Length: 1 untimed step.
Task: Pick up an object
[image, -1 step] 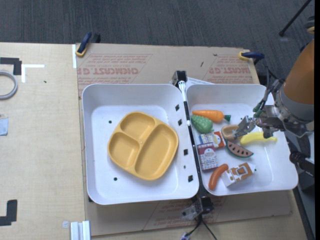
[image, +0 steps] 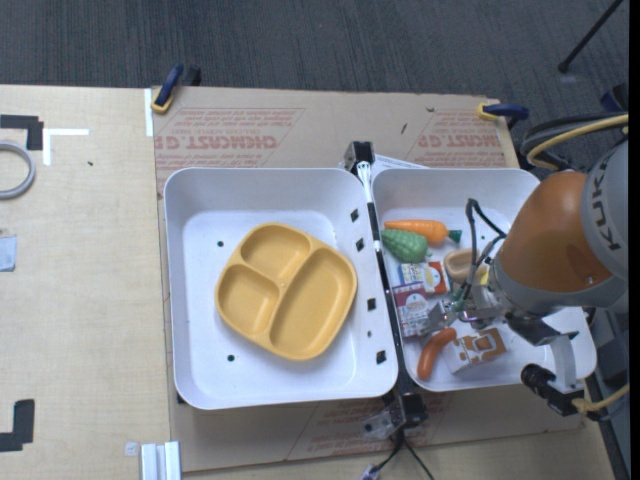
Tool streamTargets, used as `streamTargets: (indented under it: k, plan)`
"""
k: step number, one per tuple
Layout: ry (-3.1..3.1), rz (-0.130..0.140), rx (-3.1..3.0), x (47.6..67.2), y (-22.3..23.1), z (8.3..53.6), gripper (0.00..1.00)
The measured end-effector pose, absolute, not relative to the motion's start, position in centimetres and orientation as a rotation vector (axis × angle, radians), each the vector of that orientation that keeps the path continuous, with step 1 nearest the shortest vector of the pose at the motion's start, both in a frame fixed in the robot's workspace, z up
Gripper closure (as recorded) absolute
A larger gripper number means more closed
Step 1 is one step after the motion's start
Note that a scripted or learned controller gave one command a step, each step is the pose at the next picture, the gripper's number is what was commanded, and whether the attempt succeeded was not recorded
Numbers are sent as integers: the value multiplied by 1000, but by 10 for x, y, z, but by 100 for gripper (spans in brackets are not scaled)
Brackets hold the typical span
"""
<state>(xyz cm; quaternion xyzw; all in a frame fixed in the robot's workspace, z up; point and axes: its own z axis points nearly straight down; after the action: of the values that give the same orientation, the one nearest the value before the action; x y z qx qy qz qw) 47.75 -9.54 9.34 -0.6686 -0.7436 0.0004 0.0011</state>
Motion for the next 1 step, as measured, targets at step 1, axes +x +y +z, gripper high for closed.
streamTargets:
  k: [1]
  plan:
    - [-2333, -2, -2100, 479, -95, 103, 100]
